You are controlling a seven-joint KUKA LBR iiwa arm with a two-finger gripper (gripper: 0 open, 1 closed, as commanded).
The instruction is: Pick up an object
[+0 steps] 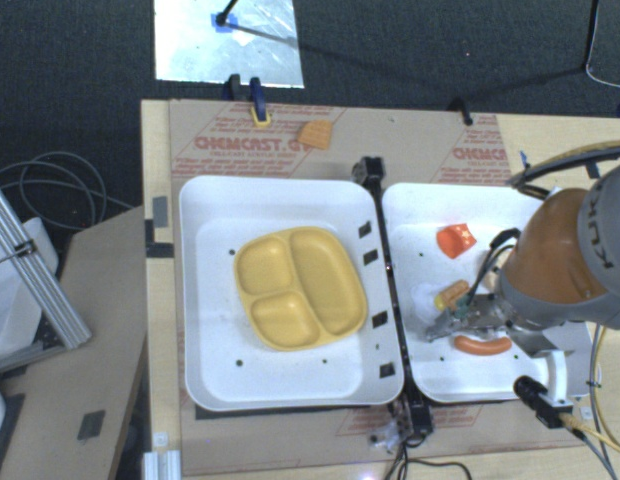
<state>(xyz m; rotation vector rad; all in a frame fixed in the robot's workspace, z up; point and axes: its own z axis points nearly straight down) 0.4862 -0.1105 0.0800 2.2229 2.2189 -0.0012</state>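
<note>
My gripper (442, 325) is low in the right bin (420, 223), reaching in from the right under the orange wrist band. It sits just below a small tan piece (452, 293) and left of a red-orange sausage-shaped object (482, 345). An orange-red object (455, 238) lies farther back in the same bin. A pale, whitish object (424, 299) lies next to the tan piece. The fingertips are small and dark against the bin floor, and the gap between them is not resolved.
The left bin (205, 268) holds a yellow divided tray (298, 286). A tan sponge-like piece (315, 133) lies on the bench behind the bins. A black divider (382, 268) runs between the bins. Cables and the arm's body (565, 258) cover the right bin's right side.
</note>
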